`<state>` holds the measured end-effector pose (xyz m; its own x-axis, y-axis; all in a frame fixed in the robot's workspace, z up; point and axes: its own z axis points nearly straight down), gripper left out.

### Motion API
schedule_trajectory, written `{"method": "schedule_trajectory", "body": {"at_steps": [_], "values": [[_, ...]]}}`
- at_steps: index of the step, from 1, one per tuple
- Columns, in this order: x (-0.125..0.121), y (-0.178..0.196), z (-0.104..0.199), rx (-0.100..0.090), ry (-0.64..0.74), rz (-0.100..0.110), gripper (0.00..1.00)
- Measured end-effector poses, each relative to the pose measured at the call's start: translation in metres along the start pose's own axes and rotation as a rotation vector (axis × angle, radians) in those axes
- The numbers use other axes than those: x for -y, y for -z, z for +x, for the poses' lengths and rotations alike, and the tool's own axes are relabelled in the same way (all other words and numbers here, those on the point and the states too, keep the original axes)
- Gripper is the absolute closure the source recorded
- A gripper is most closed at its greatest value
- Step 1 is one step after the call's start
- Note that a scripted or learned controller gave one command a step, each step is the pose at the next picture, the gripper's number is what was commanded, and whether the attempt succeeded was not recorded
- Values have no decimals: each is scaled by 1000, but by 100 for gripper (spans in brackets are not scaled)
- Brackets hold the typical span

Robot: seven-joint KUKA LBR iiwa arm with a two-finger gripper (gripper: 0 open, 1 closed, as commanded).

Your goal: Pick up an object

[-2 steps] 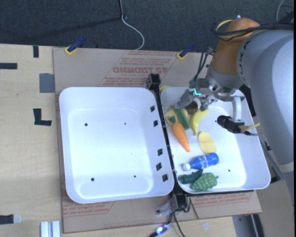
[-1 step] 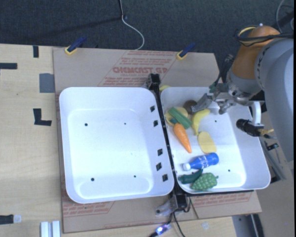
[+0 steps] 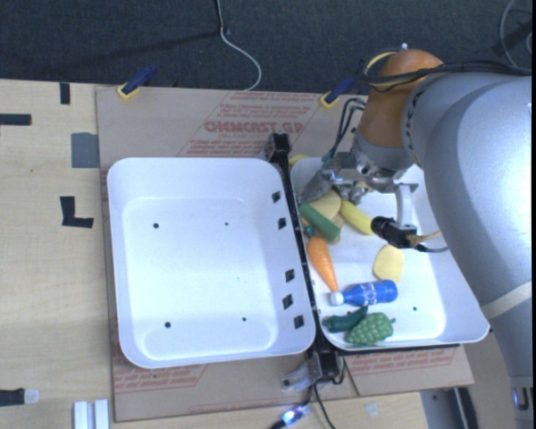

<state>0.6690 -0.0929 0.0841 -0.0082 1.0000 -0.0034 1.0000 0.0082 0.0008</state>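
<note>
Hovering over the right bin, the gripper sat at the far end above a yellow banana and green veg. I couldn't tell the claw's state. Best approach imo: drop straight onto the banana, clear of the carrot & divider, then close.

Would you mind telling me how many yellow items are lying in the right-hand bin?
3 that I can see: a yellow piece under the end effector, a long one just right of it, and a rounded one above the blue bottle. The arm may hide more.
</note>
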Motion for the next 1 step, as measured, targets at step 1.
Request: {"method": "schedule_trajectory", "body": {"at_steps": [1], "values": [[1,10,-3,-1,-4,3,100]]}}
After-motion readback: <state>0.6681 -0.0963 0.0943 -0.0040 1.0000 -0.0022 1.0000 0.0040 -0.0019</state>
